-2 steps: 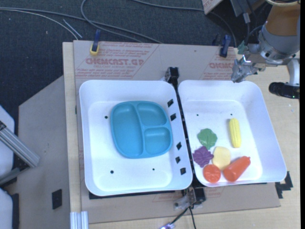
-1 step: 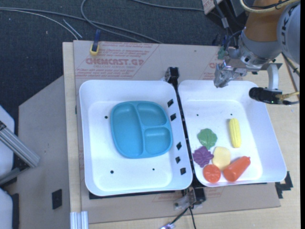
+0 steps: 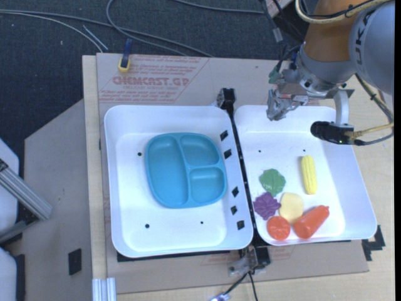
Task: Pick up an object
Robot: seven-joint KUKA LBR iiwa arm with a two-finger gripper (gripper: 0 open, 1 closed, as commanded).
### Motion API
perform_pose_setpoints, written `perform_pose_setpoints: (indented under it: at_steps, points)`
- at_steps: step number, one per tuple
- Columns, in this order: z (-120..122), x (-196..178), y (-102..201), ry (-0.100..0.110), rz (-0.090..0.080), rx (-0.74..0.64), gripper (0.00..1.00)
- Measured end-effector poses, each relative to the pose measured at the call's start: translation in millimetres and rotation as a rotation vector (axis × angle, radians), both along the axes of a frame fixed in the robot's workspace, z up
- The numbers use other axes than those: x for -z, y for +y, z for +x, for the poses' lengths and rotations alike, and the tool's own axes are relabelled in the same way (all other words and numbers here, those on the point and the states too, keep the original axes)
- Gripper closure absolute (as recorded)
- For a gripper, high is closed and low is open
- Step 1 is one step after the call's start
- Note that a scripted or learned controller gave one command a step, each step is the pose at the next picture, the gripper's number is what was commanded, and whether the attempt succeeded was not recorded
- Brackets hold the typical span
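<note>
Gripper (image 3: 276,113) hanging over right bin (image 3: 360,187) upper edge, finger state unclear. 6 toy foods (image 3: 289,200) lying lower right. Blue tray (image 3: 185,168) sitting in left bin (image 3: 122,187). Cardboard-topped bench (image 3: 153,77), dark carpet (image 3: 44,55), cables (image 3: 125,11) trailing upper left.

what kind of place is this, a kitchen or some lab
Most likely a robotics lab bench, not a kitchen: the grey arm with its orange band reaches over two shallow white plastic bins, the food is plastic toys like the yellow corn cob, and loose cables trail across dark carpet.
</note>
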State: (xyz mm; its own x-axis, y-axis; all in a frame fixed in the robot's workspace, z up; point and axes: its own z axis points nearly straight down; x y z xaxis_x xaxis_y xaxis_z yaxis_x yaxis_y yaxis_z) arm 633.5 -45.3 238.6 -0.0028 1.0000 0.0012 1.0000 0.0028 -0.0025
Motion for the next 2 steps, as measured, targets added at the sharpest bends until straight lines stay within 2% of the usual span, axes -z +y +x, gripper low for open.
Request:
perform_pose_setpoints:
  at_steps: [2]
  points:
    - [-34,-7,117,0.001,0.001,-0.003,1.0]
